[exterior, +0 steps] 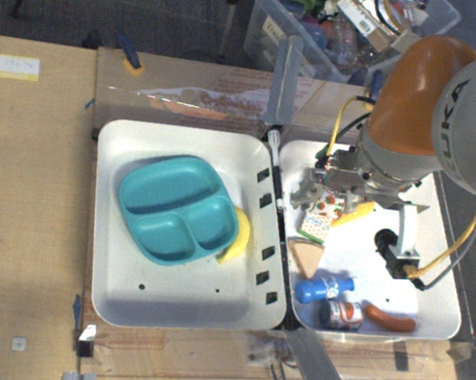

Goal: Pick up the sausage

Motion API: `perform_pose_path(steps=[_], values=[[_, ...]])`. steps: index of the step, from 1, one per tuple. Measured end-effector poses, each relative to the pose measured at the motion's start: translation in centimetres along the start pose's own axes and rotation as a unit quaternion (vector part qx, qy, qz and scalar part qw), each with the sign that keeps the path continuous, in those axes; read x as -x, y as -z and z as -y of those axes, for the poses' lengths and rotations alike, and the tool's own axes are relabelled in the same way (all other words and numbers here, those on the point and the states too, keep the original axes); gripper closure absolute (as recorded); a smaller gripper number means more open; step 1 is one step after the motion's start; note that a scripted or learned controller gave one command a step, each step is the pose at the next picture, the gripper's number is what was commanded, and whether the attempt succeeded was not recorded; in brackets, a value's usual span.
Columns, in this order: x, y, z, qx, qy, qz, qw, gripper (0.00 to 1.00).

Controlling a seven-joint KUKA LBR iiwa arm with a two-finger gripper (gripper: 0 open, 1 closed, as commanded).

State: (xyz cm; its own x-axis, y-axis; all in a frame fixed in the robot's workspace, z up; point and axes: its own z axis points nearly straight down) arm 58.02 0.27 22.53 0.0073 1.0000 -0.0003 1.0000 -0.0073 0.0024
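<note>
Sausage (391,319): lying flat at the near right corner of the right bin (442,294), just beside a small can (342,314) and a blue bottle (322,288).
Claw (326,183): lowered over the far left part of the same bin, above a printed card (321,217) and a yellow piece (354,215); well apart from the sausage. Opening and contents: cannot tell.
Left bin (104,284): teal divided tray (175,207) with a banana (237,237) at its right edge.
</note>
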Motion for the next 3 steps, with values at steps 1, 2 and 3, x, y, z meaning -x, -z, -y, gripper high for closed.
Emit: perform_pose_path(steps=[1,2,3], values=[[-7.1,0.0,-2.4,0.0,-0.005,0.0,1.0,1.0],[-13.7,-4.8,3.7,-0.001,0.419,-0.001,0.9082,1.0],[-15.1,3.4,10.1,0.002,0.741,0.0,0.671,1.0]])
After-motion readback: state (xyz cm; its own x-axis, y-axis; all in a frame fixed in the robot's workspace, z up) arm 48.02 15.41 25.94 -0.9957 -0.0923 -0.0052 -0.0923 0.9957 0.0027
